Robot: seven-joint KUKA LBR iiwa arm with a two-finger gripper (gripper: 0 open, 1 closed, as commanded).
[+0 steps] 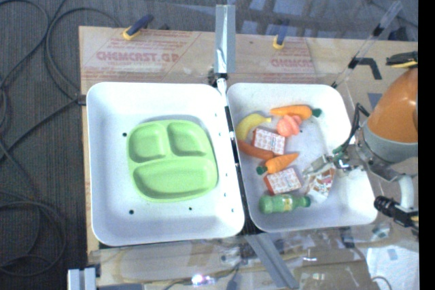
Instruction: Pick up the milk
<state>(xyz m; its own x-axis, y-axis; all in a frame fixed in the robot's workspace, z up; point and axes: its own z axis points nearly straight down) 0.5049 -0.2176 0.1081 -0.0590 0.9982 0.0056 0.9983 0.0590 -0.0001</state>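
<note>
The milk (pixel 322 185) looks like a small white carton with red print, lying tilted near the right bin's front right corner. My gripper (pixel 327 163) hangs just above its upper end, at the end of the grey arm with the orange band (pixel 401 112) that reaches in from the right. The carton seems to rest on the bin floor, and whether the gripper touches it is unclear. Two more red-and-white cartons (pixel 270 140) (pixel 283 180) lie to the left of it.
The right bin (pixel 353 204) also holds two carrots (pixel 291 110) (pixel 281 162), a banana (pixel 250 124), a pink fruit (pixel 289 125) and a green bottle (pixel 282 202). A green divided plate (pixel 173 158) sits in the left bin (pixel 109 112).
</note>
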